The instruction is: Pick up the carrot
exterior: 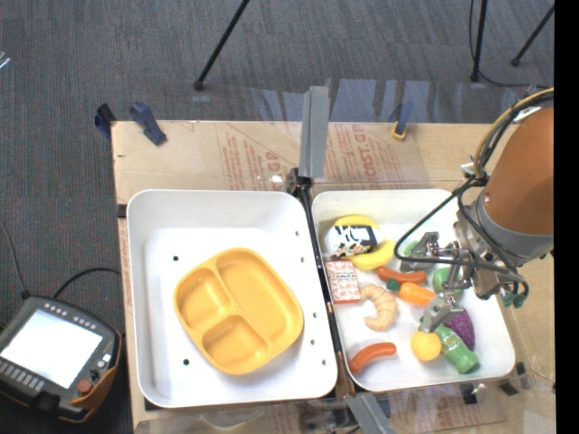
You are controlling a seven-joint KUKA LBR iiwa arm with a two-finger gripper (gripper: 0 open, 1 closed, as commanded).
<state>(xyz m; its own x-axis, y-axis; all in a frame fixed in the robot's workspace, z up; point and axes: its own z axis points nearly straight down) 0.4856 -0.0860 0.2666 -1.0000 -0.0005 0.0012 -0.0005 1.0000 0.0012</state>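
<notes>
The small orange plastic carrot [414, 293] lay in the right white bin [502, 369], just right of the pale toy shrimp [381, 306]. The grey two-finger gripper [442, 289] hovered beside it, ready to descend; its opening couldn't be judged.

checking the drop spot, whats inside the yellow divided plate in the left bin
Nothing lies in the yellow plastic divided plate: all three compartments show bare. It sits alone in the shallow white left bin. Whatever is beneath the plate is covered by it.

Yellow divided plate [238, 309] in left bin [145, 242]; shrimp [380, 306], sausage [372, 355] in right.
</notes>
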